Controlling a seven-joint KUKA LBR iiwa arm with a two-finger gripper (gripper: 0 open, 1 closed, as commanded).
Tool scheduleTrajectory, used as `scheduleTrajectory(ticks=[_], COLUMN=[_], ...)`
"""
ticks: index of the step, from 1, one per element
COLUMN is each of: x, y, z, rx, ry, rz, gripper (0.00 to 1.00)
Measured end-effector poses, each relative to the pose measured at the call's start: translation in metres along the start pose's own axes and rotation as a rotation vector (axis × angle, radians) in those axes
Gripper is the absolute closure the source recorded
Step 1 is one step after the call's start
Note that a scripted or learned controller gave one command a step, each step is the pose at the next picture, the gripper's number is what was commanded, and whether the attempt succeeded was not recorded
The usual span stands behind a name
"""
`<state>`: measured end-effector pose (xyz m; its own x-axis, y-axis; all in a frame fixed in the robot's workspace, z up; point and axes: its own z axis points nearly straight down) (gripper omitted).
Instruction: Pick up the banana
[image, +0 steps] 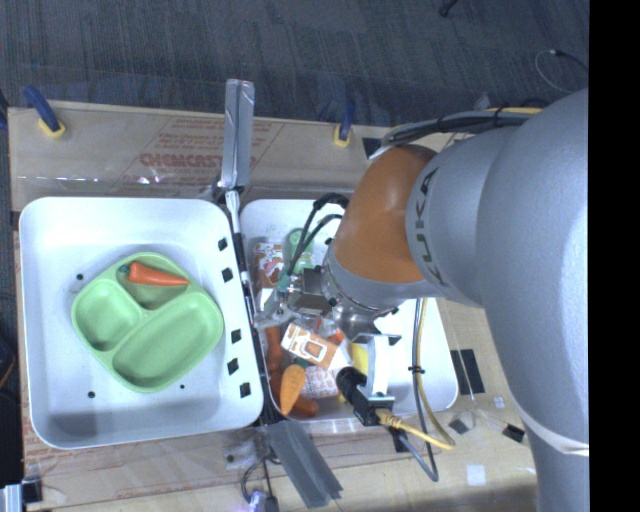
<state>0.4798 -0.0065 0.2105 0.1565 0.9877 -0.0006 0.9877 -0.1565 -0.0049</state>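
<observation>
The gripper hangs low over the middle of the right bin, under the arm's orange band. The wrist covers its tip, so I cannot tell whether it is apart or together, and nothing can be seen held in it.

A yellow strip just toward the bin's near edge from the gripper is probably the banana. Most of it is hidden, so this is a guess.

**Risks**
- The gripper sits over a crowded heap, not over the yellow strip. If it closes here it would likely take the orange-and-white packet touching it, or nothing at all.
- The banana lies close to the packet and to a black cable fitting. A descent there could push it against the near wall or snag the yellow cable.
- The arm hides much of the bin, so other clutter may lie in the way.

**Count**
- Two white bins. The left bin holds one green divided plate.
- One carrot, in the plate's far compartment.
- In the right bin:
  - one probable banana
  - one orange-and-white packet
  - one orange carrot-like piece by the near-left corner
  - one red-brown wrapper by the left wall
  - one green item toward the far edge
</observation>
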Motion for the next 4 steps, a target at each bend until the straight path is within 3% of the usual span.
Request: scheduleTrajectory(ticks=[1, 2, 3, 4], x=[-0.046, -0.111, -0.130, -0.136], y=[0.004, 0.014, 0.021, 0.019], z=[0.017, 0.091, 0.114, 0.050], rx=[0.002, 0.002, -0.008, -0.001], ry=[0.001, 0.002, 0.005, 0.001], rz=[-0.039, -0.307, -0.438, 0.066], gripper=[0.00, 0.00, 0.00, 0.00])
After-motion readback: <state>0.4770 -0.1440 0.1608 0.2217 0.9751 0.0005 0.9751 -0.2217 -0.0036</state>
